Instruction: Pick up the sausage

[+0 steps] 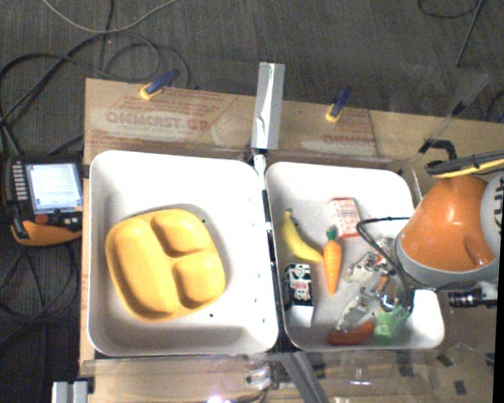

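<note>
Two white bins sit side by side on the tabletop, sausage (351, 334) lying at the right bin's (414, 334) front wall, tool (367, 299) poised just above, presumably lining up a grab; grip state unclear.

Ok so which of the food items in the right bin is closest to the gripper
The sausage, the reddish piece at the bin's near edge. It lies just below the gripper, next to a green item; the carrot and banana sit farther left.

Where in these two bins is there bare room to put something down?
Bare floor rings the yellow tray in the left bin, widest along its far wall. The right bin is crowded: banana, carrot, sausage, gripper.
</note>
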{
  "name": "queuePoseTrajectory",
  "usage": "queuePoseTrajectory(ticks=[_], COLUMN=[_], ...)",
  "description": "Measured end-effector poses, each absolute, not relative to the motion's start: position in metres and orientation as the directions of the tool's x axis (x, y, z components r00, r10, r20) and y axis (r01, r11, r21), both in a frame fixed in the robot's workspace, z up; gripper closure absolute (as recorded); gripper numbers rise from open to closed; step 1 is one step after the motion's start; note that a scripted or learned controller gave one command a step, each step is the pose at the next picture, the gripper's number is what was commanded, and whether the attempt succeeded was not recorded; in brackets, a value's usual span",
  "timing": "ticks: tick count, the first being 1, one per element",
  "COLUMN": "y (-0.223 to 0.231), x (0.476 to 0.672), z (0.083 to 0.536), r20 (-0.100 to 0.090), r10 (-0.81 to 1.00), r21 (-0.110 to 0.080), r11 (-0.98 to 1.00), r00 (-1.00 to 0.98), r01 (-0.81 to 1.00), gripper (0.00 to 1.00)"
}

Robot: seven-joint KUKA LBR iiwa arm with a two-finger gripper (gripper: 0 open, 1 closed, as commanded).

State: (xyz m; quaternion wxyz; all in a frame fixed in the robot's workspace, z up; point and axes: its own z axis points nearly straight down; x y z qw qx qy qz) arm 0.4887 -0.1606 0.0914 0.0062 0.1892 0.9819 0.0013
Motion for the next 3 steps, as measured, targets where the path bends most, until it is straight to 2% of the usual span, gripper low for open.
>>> queuePoseTrajectory(ticks=[1,2,3], y=[-0.15,-0.149,-0.149], x=[0.496,0.497,0.497], z=[0.092,0.102,0.102], r20=[-0.016,-0.019,-0.019], r10=[0.182,0.184,0.184], r21=[-0.006,-0.004,-0.004], r11=[0.983,0.983,0.983], r00=[-0.983,-0.983,-0.983], r01=[0.182,0.184,0.184], gripper=[0.0,1.0,0.0])
